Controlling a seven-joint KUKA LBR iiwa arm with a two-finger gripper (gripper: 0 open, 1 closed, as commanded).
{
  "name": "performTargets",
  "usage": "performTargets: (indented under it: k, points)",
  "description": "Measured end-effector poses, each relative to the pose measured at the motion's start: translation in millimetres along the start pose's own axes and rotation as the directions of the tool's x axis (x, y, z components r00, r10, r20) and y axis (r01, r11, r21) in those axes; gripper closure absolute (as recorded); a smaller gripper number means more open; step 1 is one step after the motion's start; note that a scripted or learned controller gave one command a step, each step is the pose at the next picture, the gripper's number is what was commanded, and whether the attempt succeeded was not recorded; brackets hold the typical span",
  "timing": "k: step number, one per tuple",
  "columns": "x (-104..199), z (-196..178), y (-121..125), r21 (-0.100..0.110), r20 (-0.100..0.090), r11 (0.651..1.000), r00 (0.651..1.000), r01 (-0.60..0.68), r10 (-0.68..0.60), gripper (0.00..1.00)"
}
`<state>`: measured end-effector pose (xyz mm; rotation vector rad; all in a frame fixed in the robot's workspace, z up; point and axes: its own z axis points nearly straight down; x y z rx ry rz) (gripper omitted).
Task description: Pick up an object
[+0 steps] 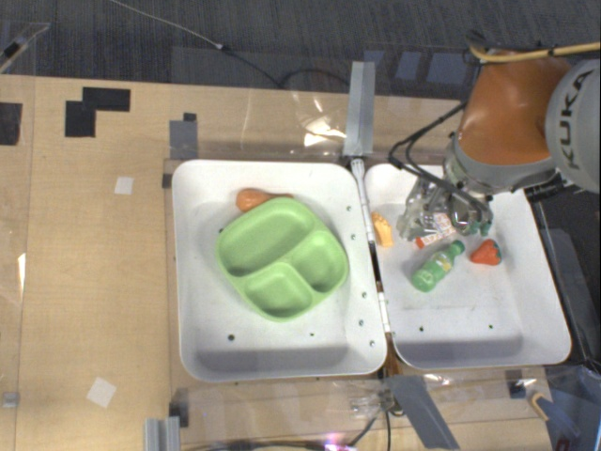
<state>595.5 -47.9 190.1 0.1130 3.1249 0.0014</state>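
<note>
- The gripper (441,216) hangs low over the right bin (507,327), its metal fingers pointing down into a small cluster of objects; whether they are spread or pressed together cannot be told from above — nothing is clearly seen between them.
- One arm (512,101), grey with an orange band, reaches in from the right and covers the bin's far corner.
- Two white bins sit side by side on the bench, touching along a central divider.
- The left bin (202,336) holds two things: one green divided tray (282,256) with three compartments, lying at a slant in the middle, and one small orange object (252,198) tucked just behind the tray's far edge.
- The right bin holds four loose things — one green bottle (436,266) lying on its side just below the gripper, one red strawberry-like toy (485,252) to the bottle's right, one small red-and-white item (429,241) right beside the fingertips, and one small orange piece (381,227) against the divider wall.
- The bottle and the red-and-white item lie nearest the gripper; contact cannot be judged.
</note>
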Motion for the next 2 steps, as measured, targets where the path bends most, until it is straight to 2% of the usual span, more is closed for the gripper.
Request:
performTargets:
  k: [1,2]
  points:
    - [29,4,40,0.006,-0.008,0.814,0.814,-0.581,0.581,1.00]
    - [114,3,83,0.000,-0.009,0.993,0.993,-0.118,0.118,1.00]
